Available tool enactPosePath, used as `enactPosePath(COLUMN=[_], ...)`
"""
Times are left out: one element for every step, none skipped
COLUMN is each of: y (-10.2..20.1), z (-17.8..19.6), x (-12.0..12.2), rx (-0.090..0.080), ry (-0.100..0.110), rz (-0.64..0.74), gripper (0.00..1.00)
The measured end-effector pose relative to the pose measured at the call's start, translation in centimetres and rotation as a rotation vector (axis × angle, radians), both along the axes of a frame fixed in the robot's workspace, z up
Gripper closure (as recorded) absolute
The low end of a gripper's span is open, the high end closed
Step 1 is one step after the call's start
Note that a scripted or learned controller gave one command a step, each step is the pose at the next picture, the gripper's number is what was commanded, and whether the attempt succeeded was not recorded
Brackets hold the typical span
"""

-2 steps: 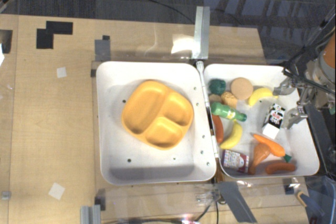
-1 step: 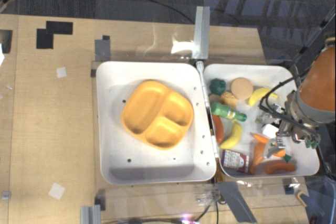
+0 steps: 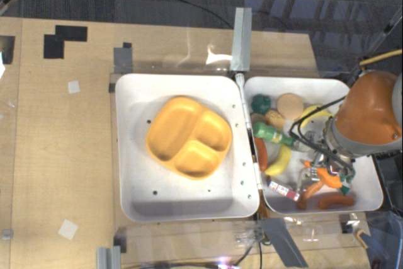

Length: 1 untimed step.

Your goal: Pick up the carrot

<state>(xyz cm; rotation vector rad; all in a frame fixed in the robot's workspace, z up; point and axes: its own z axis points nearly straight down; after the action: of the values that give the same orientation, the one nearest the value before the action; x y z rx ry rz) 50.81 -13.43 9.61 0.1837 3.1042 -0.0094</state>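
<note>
I'm down over the right-hand shallow white plastic bin (image 3: 371, 198), my grey arm with its orange band (image 3: 370, 111) hanging above its 3 o'clock side. My claw (image 3: 319, 174) sits low among the toy food, and whether it is wide or narrow I cannot tell; the wrist hides it. The small orange plastic carrot with a green top (image 3: 330, 178) lies touching the claw, toward 4 o'clock from it, its long axis running roughly 10 to 4, green end at 4. Just beyond at 6 o'clock lies a brown sausage-shaped toy (image 3: 327, 201); a yellow plastic banana (image 3: 279, 162) lies at 9. The yellow divided plate (image 3: 187, 137) rests in the left white bin (image 3: 135, 198), well apart. I judge the grasp isn't confirmed.
</note>
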Motion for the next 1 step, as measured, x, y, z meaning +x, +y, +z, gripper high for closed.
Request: enactPosePath(y=[0.29], z=[0.65], x=[-0.16], rx=[0.003], ry=[0.009], rz=[0.008], gripper=[1.0])
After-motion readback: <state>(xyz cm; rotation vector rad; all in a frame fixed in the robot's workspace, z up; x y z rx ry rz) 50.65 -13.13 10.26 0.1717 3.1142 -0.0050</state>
